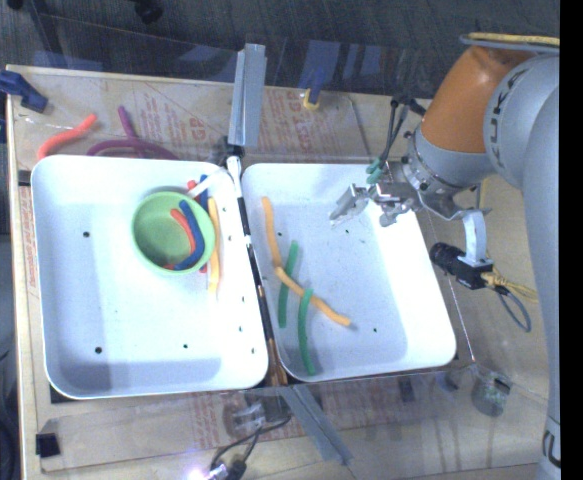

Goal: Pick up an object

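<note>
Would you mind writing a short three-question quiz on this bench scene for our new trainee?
1. True or false: the green bowl sits in the right bin.
2. Which bin is the gripper over? A) left bin B) right bin
3. Fill in: the loose strips in the right bin are green and ______.

Key:
1. False; the bowl is in the left bin.
2. B; it hangs over the right bin's far end, apart from the strips.
3. Orange.
</note>
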Available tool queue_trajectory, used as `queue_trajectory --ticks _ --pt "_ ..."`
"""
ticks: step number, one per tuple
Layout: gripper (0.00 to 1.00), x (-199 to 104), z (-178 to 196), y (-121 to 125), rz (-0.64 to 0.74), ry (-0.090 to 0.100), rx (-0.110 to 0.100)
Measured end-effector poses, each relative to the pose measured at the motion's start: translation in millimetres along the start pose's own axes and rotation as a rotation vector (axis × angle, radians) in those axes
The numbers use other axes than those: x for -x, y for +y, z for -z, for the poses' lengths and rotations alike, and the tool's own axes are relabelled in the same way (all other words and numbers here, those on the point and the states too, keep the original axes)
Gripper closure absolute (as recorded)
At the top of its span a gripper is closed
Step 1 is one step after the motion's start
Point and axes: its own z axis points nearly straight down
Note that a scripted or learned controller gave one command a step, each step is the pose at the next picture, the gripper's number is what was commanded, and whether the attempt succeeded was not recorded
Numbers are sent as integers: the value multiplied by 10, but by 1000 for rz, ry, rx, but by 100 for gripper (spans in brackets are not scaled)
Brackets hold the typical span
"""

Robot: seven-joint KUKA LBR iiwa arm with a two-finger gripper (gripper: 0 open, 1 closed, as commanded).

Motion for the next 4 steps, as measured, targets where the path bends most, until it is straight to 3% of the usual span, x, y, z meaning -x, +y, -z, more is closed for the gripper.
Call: queue_trajectory --ticks 1,2,3,4 --pt "0 -538 -829 -375 197 0 0" --pt "0 -647 -1218 -761 307 -9 17" --pt "100 -679 -1110 -757 318 -1 12" --pt "100 -1048 -269 -146 71 -1 4"
